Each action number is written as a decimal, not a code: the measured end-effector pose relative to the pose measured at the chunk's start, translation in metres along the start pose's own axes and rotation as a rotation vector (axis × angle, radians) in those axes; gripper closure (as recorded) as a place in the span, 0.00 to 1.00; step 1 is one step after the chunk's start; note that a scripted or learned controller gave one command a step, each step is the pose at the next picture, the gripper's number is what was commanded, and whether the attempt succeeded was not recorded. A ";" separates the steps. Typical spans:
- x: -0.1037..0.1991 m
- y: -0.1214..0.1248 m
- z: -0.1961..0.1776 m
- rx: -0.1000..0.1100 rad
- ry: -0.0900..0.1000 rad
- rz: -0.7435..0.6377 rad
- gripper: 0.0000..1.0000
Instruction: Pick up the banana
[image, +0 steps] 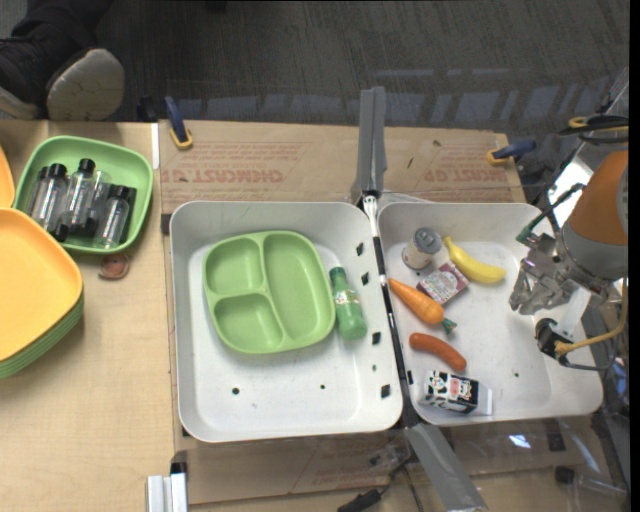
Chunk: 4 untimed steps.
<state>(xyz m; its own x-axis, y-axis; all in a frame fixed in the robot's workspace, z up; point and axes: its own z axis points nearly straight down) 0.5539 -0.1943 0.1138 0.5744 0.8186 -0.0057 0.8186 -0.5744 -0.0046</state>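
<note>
Cardboard sheet (300, 165) under the bins bears red print, upside down in view, reading "CHEMCAST GP"; other labels illegible.

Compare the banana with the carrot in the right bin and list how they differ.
Colour: the banana is yellow, the carrot orange with a dark green stub at its lower end.
Shape: the banana curves; the carrot is straight and tapered.
Place: the banana lies nearer the bin's far wall and nearer the tool; the carrot lies closer to the divider between the bins.
Both lie flat in the right bin, slanting the same way.
</note>
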 end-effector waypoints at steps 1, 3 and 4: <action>0.067 -0.009 -0.018 -0.002 0.002 0.108 1.00; -0.024 -0.026 0.023 0.001 0.003 0.420 1.00; -0.025 -0.026 0.015 0.005 0.001 0.418 1.00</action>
<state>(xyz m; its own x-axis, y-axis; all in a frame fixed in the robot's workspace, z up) 0.5181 -0.1993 0.0986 0.8572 0.5150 -0.0072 0.5150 -0.8572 -0.0067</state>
